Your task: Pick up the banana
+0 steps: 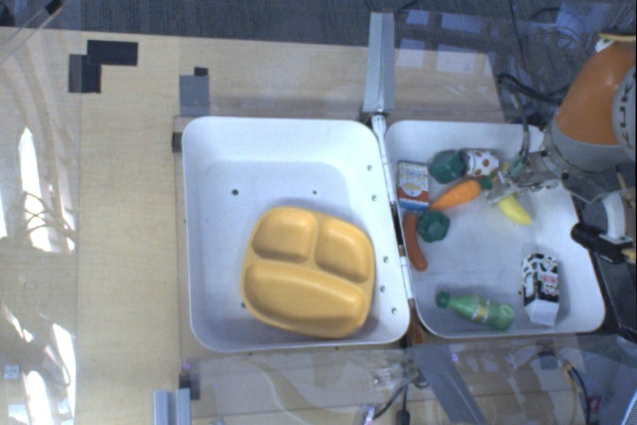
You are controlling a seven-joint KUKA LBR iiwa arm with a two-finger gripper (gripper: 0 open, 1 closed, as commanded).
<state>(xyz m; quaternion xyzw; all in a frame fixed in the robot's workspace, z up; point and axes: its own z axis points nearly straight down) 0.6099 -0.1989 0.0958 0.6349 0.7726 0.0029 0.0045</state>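
Currently, we record the scene as follows.

Gripper [520,176]: we place it low in the right bin, at the upper right, just above the banana; the metal end is small and blurred, so we cannot tell its state, and we see nothing held in it.

Arm [597,109]: we see grey housing with an orange band entering from the right edge.

Banana [514,209]: we locate it in the right bin, just below the gripper and right of the carrot; we see only a short yellow length lying flat, and contact with the gripper cannot be settled.

Handling: we judge it a toy fruit, light, stiff and smooth-skinned, so it may slide or roll under a skewed closure.

Hold point: we recommend closing across the narrow width at mid-length, fingers square to the long axis.

Carrot [457,195]: we see it lying near the banana's left, tilted.

Green bottle [476,310]: we see it lying along the front of the right bin, well apart from the banana.

Milk carton [540,288]: we see it at the front right, white with black patches.

Right bin [587,318]: we count other small items at its left wall.

Left bin [214,244]: we see it holding a yellow divided tray [310,270].

Risk: we judge the carrot close enough to be nudged.
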